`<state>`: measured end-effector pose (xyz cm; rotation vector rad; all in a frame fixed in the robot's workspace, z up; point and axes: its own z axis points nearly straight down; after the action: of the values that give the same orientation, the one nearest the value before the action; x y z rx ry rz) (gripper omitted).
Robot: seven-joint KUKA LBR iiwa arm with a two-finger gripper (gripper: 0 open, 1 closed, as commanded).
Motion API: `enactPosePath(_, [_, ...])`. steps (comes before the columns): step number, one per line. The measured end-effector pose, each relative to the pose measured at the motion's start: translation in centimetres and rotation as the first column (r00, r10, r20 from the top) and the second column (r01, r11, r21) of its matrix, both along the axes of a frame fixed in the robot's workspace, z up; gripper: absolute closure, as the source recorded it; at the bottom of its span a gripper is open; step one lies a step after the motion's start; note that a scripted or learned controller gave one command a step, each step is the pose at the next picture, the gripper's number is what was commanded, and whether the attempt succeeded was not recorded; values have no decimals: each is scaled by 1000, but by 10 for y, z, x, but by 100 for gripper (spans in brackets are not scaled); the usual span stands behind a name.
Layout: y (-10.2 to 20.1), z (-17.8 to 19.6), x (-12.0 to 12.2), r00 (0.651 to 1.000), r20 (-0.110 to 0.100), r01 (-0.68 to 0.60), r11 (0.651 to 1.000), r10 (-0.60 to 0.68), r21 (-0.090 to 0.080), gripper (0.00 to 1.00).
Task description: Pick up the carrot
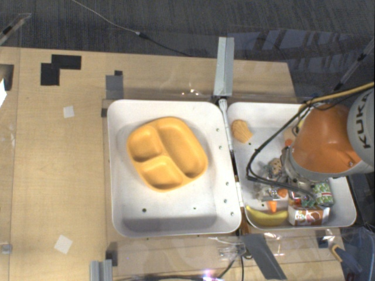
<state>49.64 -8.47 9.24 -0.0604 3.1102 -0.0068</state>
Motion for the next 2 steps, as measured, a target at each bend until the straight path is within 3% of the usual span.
enactPosePath(1, [-48, -1, 37, 988, -10, 152, 988, -152, 6, 0])
enactPosePath(2, [-18, -1, -2, 957, -5, 289, 957, -289, 7, 0])
